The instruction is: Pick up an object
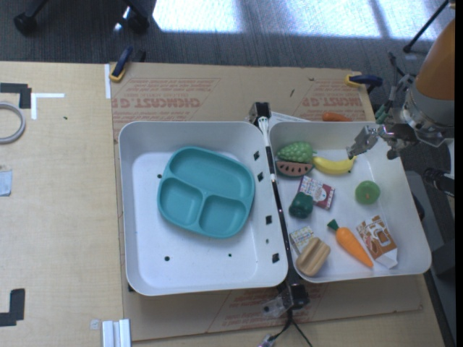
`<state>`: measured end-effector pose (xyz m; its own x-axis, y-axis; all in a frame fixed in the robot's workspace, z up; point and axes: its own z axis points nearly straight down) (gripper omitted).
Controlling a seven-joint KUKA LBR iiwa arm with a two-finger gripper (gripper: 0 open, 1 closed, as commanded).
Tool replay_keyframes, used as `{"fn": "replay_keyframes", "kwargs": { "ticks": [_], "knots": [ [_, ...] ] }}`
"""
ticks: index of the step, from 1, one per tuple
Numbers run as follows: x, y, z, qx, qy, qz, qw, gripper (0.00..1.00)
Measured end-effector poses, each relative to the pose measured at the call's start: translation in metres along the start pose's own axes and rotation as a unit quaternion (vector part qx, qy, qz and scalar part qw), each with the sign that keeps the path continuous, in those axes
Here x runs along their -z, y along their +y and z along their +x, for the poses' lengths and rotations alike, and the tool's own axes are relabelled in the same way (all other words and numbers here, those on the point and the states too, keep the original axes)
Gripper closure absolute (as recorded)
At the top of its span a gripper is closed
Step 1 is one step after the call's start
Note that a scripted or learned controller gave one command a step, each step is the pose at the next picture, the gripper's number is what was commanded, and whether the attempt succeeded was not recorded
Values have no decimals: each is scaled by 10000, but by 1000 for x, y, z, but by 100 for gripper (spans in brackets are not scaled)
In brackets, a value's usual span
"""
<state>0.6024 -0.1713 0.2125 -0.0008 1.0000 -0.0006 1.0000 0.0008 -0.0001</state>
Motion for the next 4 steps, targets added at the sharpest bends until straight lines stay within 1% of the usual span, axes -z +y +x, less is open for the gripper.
{"fn": "replay_keyframes", "kwargs": {
  "ticks": [1, 2, 3, 4],
  "knots": [
    [-86, -75, 10, -18, 3, 4, 10000, 0],
    [-120, -124, 6, -17, 1, -10, 10000, 0],
    [-110, -122, 6, -28, 4, -27, 10000, 100],
    [39, -119, 48, 3, -4, -8, 10000, 100]
  ]
}}
